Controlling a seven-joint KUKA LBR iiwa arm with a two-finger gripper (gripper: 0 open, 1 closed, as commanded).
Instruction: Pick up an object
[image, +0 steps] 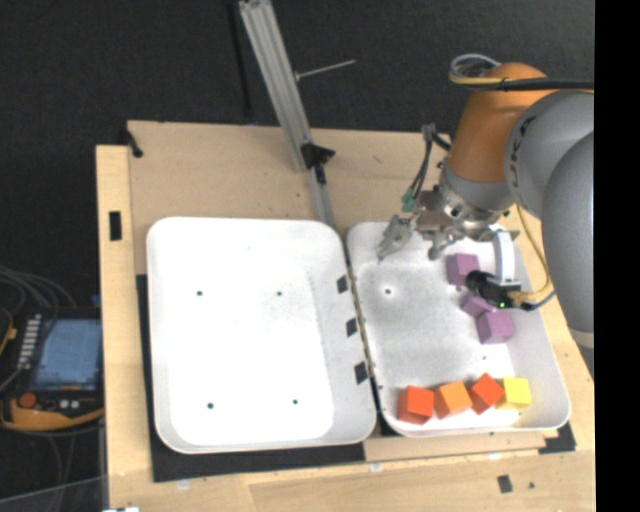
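From above, the right bin (400, 330) serves as the landmark. The grey arm with its orange band (490, 120) comes in over that bin's far right corner, and the gripper (420, 235) hangs just above the bin's far edge, near its far left corner. Two thin fingers (392, 237) splay out from the wrist, one toward the bin's far left corner and one nearer the purple blocks; they stand apart with nothing between them, so the pincer is spread and grips nothing.

Three purple blocks lie along the right side of the right bin: one purple block (462, 268) close under the wrist, a second (475, 305) partly hidden by a black fitting with a green light, a third (495, 325) just beyond it. Together they run in a slanting line from the far middle toward the bin's right wall.

Along the bin's near wall sit four blocks in a row, left to right: a red-orange block (416, 403), an orange block (453, 398), a red block (487, 391) turned cornerwise, and a yellow block (517, 391). The row's long axis follows the near wall, rising slightly to the right.

The left bin (250, 330) lies just beside the right bin's left wall.
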